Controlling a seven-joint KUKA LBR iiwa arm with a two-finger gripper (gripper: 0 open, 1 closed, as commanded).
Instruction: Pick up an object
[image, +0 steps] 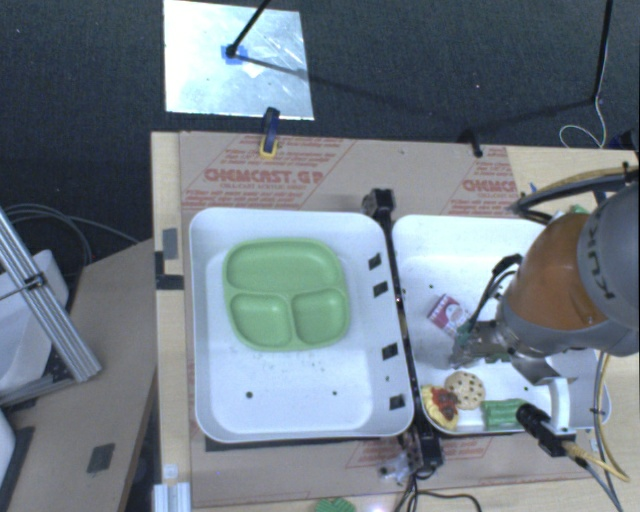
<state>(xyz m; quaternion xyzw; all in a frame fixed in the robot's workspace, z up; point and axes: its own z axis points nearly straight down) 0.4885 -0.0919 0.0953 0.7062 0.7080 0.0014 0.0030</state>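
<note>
Cookie (464, 386) lies low in the right bin (430, 250), beside a green block (503, 412).
Tool (468, 346) hangs just above it; its opening cannot be told.

Bench (330, 165), left bin (210, 300), right bin (440, 245)

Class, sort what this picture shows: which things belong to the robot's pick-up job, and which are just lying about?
Belong to the job:
- gripper
- right bin
- red-and-white packet
- cookie
- green block

Just lying about:
- left bin
- green divided plate
- silver sheet
- yellow clamp
</note>
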